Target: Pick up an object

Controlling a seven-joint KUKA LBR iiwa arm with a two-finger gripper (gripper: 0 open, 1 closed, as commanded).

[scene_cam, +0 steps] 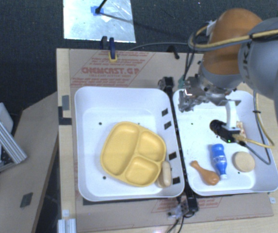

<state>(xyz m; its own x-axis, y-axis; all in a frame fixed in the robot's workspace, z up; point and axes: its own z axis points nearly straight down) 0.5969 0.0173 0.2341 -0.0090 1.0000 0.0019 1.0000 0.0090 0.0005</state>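
1. Now your claw (189,100) hangs over the right bin's (260,181) far left corner; you cannot tell its opening or hold.
2. Bottle (219,160), drumstick (204,173) and disc (244,161) lie along that bin's near side.
3. Tray (133,153) sits in the left bin (92,106).

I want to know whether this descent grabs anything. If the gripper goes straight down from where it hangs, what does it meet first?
Probably bare floor of the right bin. The gripper hangs near its upper left corner; depth is unclear.

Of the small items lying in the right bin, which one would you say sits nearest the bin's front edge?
The drumstick. It lies lower in the view than the blue bottle and the round tan disc, closest to the front wall of the right bin.
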